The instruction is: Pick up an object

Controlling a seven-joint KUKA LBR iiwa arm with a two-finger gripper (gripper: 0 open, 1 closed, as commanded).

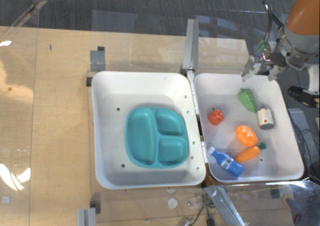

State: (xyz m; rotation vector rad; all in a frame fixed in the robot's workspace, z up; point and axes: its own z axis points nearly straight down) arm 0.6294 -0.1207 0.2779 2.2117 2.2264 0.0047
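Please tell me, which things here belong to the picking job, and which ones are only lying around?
For the job: hand, green vegetable, tomato, small can, orange pepper, carrot, blue bottle, right bin.

Lying about: teal tray, left bin.

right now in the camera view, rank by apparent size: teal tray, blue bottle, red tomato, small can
1. teal tray
2. blue bottle
3. small can and red tomato: look about alike, so unranked.
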